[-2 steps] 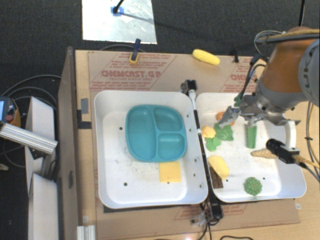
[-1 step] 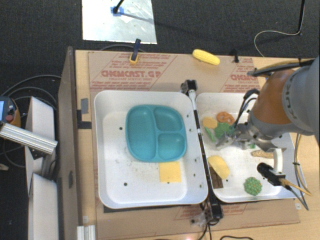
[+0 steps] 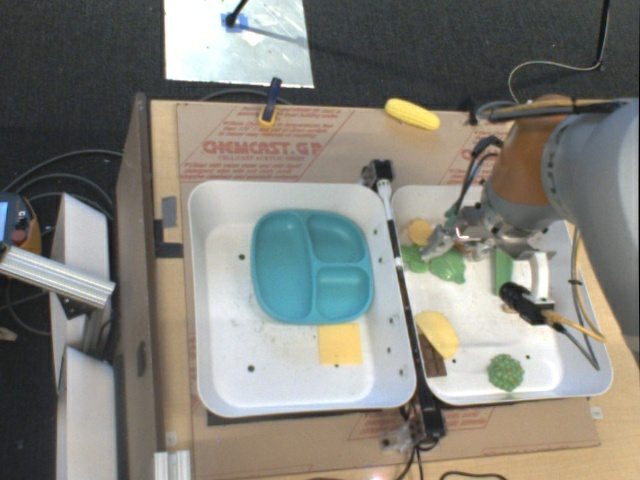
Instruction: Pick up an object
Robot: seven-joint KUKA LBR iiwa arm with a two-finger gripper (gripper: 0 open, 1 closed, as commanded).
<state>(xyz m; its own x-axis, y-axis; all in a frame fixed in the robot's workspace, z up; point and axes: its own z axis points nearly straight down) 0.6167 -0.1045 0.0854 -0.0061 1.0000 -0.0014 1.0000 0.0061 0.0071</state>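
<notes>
The claw (image 3: 447, 246) is low in the right bin (image 3: 575, 373), near its top left corner. It sits right by a flat green piece (image 3: 447, 269) and a small yellow lump (image 3: 419, 232). I cannot tell if the claw is clenched or released, and nothing shows plainly inside it.

The things here are crowded near the wall between the two bins. The claw could bump that wall, or push the green piece away. It might also catch two things at once and drop both.

A yellow banana shape (image 3: 438, 334) and a green bumpy ball (image 3: 506, 372) lie well apart, lower in the same bin.
</notes>
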